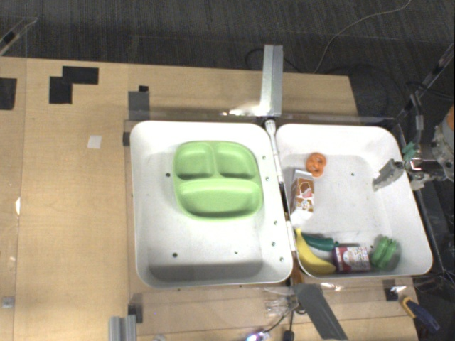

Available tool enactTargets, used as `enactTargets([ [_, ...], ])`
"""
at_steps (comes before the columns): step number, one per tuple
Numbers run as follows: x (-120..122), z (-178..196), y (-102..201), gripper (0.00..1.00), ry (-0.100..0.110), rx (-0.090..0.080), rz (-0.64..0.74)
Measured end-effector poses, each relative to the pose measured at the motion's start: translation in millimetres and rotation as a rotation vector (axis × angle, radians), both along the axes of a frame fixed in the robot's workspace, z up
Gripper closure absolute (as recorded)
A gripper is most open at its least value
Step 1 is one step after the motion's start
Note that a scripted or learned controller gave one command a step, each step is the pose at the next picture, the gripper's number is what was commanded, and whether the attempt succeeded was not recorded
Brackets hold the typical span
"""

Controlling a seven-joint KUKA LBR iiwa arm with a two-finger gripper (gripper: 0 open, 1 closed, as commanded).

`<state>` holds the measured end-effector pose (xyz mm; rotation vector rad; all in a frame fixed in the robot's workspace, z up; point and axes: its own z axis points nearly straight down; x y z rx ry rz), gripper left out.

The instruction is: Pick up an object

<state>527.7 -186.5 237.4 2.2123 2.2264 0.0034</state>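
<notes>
1. The end effector hangs over the right edge of the right bin; I cannot tell its state at this scale, and nothing visible sits in it
2. Nearest to it along the bin's front wall lies a green round object, below and slightly left of the end effector; it looks like the easiest target, being at the end of the row with bare floor above it
3. Just beyond the green object, further left, a dark red can lies on its side, touching or nearly touching it; then a banana with a teal item against it
4. Well to the left, near the divider, stand a small printed packet and an orange round toy, both isolated
5. To do the step well: descend vertically on one isolated object, away from walls
6. Farthest, the left bin holds a green divided tray on the table
</notes>
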Motion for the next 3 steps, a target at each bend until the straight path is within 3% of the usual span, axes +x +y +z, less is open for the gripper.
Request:
enactTargets([
  [1,82,-118,46,0.0,0.002,0.002,-0.178],
  [2,140,-149,93,0.0,-0.006,0.0,-0.094],
  [3,112,-148,90,0.0,-0.006,0.0,-0.103],
])
